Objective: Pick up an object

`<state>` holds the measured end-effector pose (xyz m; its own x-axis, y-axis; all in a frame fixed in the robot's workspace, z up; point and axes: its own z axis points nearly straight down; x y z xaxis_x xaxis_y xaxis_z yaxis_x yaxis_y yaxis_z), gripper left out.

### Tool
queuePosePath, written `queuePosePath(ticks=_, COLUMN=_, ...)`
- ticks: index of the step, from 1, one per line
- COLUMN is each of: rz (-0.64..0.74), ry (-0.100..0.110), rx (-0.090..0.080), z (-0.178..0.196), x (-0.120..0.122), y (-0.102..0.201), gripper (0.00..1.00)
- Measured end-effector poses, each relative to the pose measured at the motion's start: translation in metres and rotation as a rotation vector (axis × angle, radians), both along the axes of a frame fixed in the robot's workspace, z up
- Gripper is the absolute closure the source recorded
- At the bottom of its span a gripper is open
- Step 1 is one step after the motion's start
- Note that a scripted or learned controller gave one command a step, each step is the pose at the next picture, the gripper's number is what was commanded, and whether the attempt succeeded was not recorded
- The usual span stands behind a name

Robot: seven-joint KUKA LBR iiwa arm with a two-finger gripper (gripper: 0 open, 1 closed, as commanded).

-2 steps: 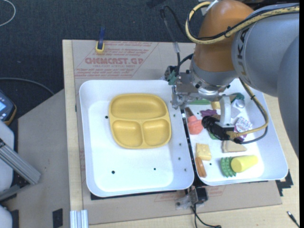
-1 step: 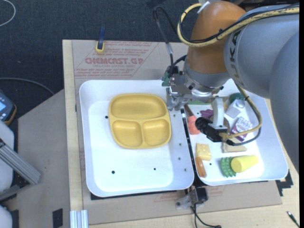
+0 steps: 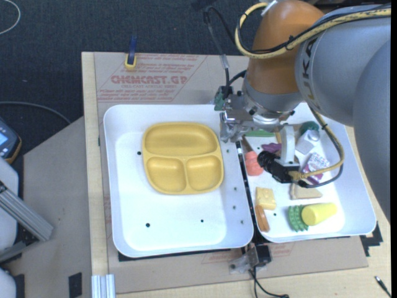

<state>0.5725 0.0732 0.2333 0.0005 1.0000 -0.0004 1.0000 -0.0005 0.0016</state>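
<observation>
gripper (image 3: 248,131) over right bin (image 3: 360,211), toy corn (image 3: 312,215)

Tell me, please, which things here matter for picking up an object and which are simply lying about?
For the job: gripper; right bin with its toys: corn cob, cheese wedge, pink piece.

Lying about: yellow divided plate in the left bin; clamp on the board.

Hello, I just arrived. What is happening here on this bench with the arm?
A grey and orange robot arm reaches in over the right bin, which holds small toy foods such as a cheese wedge and a yellow corn piece. Its end effector sits low near the divide between the bins. The left bin holds a yellow divided plate. No object is seen in its grasp yet.
</observation>
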Motion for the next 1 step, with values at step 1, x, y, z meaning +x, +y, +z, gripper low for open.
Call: queuePosePath(ticks=1, rz=-0.001, ry=0.004, rx=0.0, z=0.0009, x=-0.0068, y=-0.001, gripper=1.0)
